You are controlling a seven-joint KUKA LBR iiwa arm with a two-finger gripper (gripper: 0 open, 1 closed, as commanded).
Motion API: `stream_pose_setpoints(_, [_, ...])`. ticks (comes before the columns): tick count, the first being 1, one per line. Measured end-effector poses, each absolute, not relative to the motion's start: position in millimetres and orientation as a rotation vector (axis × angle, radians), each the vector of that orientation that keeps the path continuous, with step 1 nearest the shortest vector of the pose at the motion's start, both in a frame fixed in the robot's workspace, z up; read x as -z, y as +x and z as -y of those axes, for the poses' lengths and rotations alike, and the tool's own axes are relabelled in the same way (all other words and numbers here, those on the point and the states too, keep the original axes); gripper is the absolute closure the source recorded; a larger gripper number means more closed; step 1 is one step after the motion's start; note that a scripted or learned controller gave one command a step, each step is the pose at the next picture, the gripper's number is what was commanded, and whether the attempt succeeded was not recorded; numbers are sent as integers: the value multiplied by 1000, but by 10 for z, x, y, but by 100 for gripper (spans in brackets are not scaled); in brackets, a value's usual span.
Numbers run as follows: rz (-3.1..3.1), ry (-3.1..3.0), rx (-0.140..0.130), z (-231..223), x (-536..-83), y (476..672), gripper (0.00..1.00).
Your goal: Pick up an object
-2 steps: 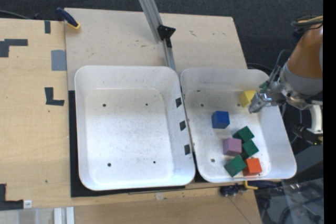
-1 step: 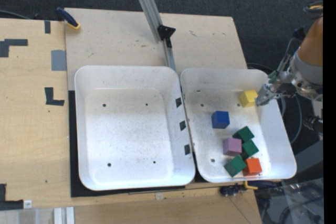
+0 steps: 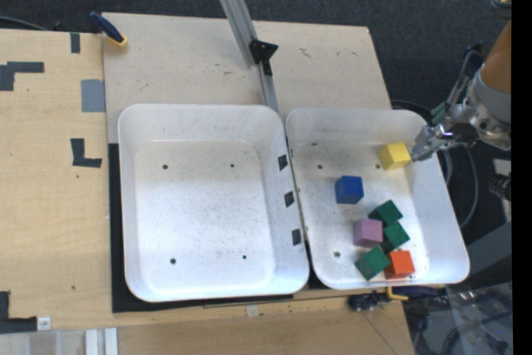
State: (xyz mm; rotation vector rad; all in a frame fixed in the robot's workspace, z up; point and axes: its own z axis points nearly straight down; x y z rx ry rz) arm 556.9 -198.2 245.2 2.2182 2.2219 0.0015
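One yellow block [image 3: 395, 155], just beside tool [image 3: 426, 142]

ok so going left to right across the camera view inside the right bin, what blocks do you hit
blue block → purple block → yellow block, with the gripper just to its right at the bin's edge. The green blocks and the orange one sit bunched across the same stretch, so I leave them out of the order.

The pale wooden tabletop [image 3: 183, 54] carries two shallow white plastic bins side by side on a black mat [image 3: 114, 262]: the left bin [image 3: 204, 116] and the right bin [image 3: 332, 122], rims touching. A blue-and-yellow clamp [image 3: 108, 29] sits at the tabletop's far left corner, and a slanted grey metal rail [image 3: 233, 0] crosses its far edge.
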Motion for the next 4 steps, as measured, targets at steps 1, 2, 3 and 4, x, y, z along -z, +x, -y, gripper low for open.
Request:
stream_pose_setpoints(1, [-2229,2216,0,1454,-2333,5689,100])
stream_pose_setpoints(2, [-2229,2215,-1,1019,-2387,5842,100])
stream_pose_setpoints(3, [-2231,2215,-1,413,-2320,6042,100])
stream_pose_setpoints(4, [-2230,2216,1,-70,-2216,6164,100])
